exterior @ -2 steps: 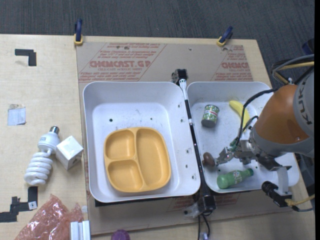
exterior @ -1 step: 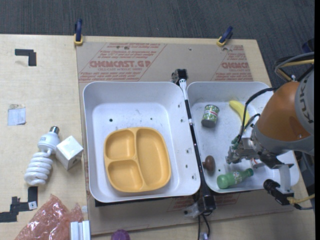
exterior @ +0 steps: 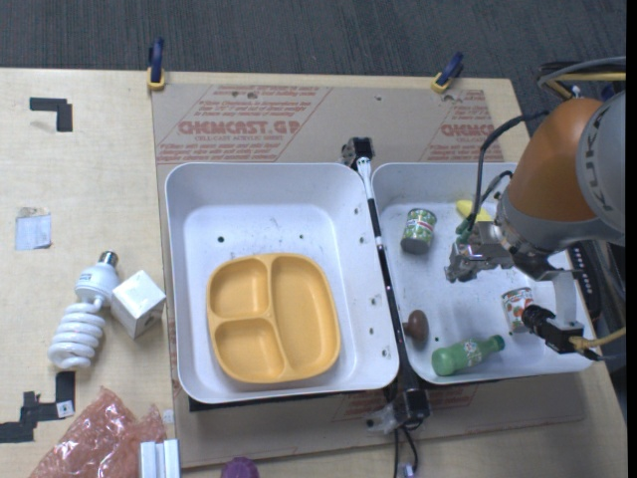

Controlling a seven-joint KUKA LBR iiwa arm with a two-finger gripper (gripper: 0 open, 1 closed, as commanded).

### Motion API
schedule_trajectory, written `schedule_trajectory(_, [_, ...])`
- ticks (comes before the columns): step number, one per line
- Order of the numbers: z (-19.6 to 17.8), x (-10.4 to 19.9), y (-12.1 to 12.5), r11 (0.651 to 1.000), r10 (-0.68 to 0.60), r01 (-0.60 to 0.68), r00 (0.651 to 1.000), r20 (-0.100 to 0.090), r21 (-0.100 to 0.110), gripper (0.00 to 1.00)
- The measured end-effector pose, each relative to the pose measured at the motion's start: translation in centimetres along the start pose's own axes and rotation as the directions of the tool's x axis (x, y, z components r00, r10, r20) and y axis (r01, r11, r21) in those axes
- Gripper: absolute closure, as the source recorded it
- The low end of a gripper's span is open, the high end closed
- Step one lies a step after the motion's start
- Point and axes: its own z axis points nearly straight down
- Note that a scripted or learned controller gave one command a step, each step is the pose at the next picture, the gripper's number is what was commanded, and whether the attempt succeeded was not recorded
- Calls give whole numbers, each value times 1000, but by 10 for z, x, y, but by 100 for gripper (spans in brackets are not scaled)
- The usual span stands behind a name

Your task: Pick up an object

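Gripper hovers in right bin, grip state unclear; approach step, next drop onto 1 obj.

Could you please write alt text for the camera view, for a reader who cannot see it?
The grey and orange arm reaches from the right over the right bin, its gripper above the bin floor among a small can, a green bottle and a brown object. The left bin holds a yellow divided plate.
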Motion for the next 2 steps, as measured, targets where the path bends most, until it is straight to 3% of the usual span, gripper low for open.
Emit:
schedule_trajectory(1, [2, -92, 53, 1000, 0, 0, 1000, 1, 1, 100])
schedule_trajectory(2, [2, -92, 53, 1000, -1, 1, 1000, 1, 1, 0])
